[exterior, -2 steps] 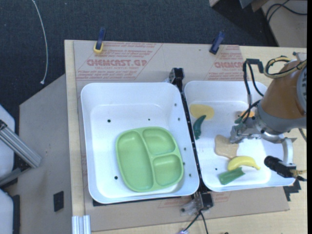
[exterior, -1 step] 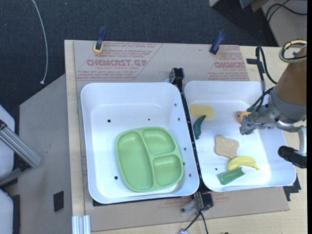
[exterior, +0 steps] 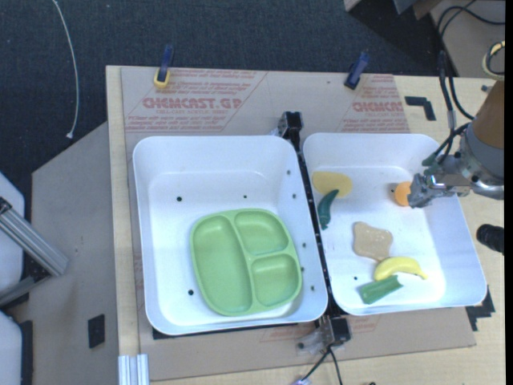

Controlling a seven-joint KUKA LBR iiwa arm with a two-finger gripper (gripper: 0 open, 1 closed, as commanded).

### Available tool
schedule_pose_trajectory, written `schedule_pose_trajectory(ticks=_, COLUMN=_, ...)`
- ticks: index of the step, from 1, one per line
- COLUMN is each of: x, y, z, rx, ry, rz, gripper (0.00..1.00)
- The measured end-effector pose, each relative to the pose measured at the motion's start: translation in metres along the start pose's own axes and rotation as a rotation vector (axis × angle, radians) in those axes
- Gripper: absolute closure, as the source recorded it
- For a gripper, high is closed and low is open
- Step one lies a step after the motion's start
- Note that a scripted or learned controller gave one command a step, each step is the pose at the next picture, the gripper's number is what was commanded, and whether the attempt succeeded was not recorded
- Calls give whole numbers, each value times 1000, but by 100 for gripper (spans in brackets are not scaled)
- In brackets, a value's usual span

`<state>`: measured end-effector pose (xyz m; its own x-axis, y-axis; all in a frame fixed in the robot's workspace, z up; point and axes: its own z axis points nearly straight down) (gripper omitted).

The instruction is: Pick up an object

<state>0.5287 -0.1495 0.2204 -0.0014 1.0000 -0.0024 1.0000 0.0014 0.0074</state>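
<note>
Two white bins sit side by side on the bench, and going from left to right the left bin (exterior: 152, 215) bears a green divided plate (exterior: 244, 261) with three compartments, which no part of the arm is near. Past the black divider, the right bin (exterior: 457, 239) bears the loose pieces: a dark green pepper-like thing (exterior: 326, 208) just under a pale yellow piece (exterior: 332, 183), then a tan flat piece (exterior: 372, 241), and below that a yellow banana (exterior: 401, 269) lying against a green stick-shaped piece (exterior: 380, 289). Farther right, near the bin's far wall, an orange object (exterior: 401, 193) lies just beside the gripper (exterior: 422, 192), which reaches in from the right. I judge the step in hand to be the approach or the closing on this orange object, since the tool sits right at it. Whether the gripper is spread or pressed together I cannot tell, as it is small and partly blurred here. The next move calls for the orange object to be centred under the tool before any lift. Nothing crowds it; the other pieces lie well apart, though the bin's wall is near.
</note>
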Motion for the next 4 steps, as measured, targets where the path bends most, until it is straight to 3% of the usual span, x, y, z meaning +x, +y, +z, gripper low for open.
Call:
schedule_pose_trajectory(ticks=1, x=0, y=0, z=15, rx=10, ry=3, rz=1, gripper=100)
schedule_pose_trajectory(ticks=4, x=155, y=45, z=22, rx=6, ry=4, rz=-5, gripper=100)
